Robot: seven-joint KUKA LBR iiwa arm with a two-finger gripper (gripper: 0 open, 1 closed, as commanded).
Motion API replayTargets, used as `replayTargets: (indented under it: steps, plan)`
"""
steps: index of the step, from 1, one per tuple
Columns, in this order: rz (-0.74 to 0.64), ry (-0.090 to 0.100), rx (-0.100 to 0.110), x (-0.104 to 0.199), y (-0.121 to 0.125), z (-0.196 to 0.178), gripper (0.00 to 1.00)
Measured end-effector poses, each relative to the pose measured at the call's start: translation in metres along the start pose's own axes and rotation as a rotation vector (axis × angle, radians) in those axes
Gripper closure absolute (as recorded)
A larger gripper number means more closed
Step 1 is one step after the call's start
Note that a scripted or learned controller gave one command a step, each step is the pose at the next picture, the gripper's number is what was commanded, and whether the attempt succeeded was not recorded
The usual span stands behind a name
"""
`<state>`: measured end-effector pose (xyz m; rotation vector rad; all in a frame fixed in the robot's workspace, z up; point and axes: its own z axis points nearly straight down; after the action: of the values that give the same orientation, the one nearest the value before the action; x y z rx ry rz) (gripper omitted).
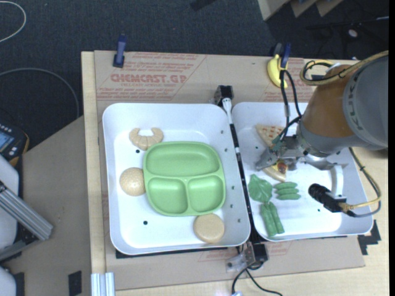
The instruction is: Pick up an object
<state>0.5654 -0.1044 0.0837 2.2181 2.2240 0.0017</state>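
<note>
Here's the arm [336, 113], reaching in from the right, low over the right bin [321, 228], and the gripper [278, 161] sits down among the toy food near that bin's left wall. Is it open, or closed on something? From this angle I cannot tell.

Everything else, taken from the gripper. Right under its tip, touching or nearly so, lies a small yellow-and-orange piece [276, 171], partly hidden; nothing is visibly lifted. Just beyond the gripper, toward the top of the view, a tan waffle wedge [267, 132] lies flat. On the near side, down and a little left, there's a leafy green piece [260, 189], and beside that a cluster of pea pods [287, 192]. Further down again, a long green vegetable [272, 219] lies close to the bin's near edge.

Well to the gripper's left, over the wall in the left bin [120, 128], a green divided plate [183, 177] takes the middle. Around it sit a croissant [145, 137], a round bun [132, 181] and a second round bun [209, 227]. Both bins rest side by side on the brown table [154, 73].
</note>
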Motion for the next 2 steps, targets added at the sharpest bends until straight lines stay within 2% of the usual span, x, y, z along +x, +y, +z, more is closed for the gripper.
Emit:
replayTargets:
  steps: [1, 2]
  plan:
    - [0.007, 0.001, 0.006, -0.016, -0.05, -0.001, 0.0]
    - [0.004, -0.001, 0.0, -0.015, -0.047, -0.011, 1.0]
